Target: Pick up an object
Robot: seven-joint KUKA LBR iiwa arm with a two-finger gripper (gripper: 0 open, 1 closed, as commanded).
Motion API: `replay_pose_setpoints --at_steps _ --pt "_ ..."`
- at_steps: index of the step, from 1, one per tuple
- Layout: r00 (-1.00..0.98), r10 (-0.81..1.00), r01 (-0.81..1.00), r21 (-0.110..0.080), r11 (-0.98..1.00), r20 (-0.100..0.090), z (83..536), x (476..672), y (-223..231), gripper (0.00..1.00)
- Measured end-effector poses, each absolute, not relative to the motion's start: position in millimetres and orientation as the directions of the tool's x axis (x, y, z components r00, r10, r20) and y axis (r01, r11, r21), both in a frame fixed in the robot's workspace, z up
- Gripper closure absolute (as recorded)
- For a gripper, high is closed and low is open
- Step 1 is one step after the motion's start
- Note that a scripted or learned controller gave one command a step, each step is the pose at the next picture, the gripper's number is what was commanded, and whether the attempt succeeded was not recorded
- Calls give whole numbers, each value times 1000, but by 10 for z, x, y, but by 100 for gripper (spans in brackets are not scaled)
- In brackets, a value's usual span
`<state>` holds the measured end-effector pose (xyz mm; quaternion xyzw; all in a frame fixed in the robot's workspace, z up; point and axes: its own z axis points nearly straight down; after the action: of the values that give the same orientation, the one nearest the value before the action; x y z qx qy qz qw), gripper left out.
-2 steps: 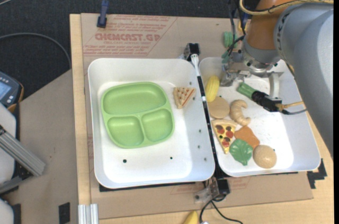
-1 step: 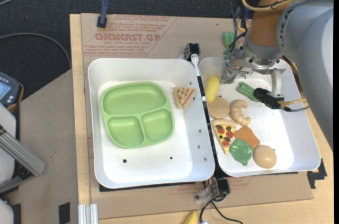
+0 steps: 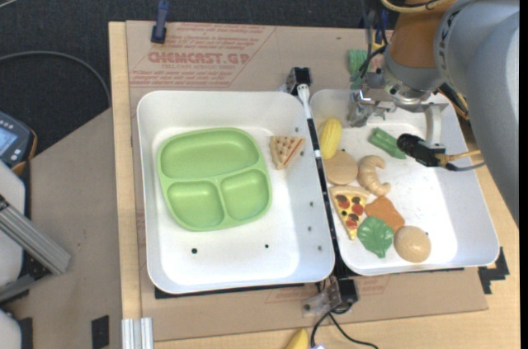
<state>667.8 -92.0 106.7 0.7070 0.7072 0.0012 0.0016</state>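
My gripper (image 3: 361,108) hangs over the far left corner of the right bin (image 3: 470,207), under the grey arm with its orange band. Just below it lie a yellow corn cob (image 3: 330,138) and a green pickle-like piece (image 3: 384,143). Further toward the front are a tan round piece (image 3: 341,168), a croissant (image 3: 374,172), a pizza slice (image 3: 351,209), an orange piece (image 3: 385,213), a green leafy piece (image 3: 375,237) and a tan ball (image 3: 412,243). I see nothing held in the gripper.
The left bin (image 3: 157,174) holds a green divided plate (image 3: 214,176) and a waffle wedge (image 3: 285,149) near its right wall. A black clip (image 3: 300,79) sits at the far end of the wall between the bins. Cardboard (image 3: 198,50) lies under both.
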Motion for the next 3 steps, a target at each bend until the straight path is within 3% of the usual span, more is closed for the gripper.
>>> replay_pose_setpoints --at_steps 1,3 --pt "0 1000 1000 -4 0 0 835 6658 -940 100" --pt "0 1000 1000 4 0 -1 1067 6679 -937 100"
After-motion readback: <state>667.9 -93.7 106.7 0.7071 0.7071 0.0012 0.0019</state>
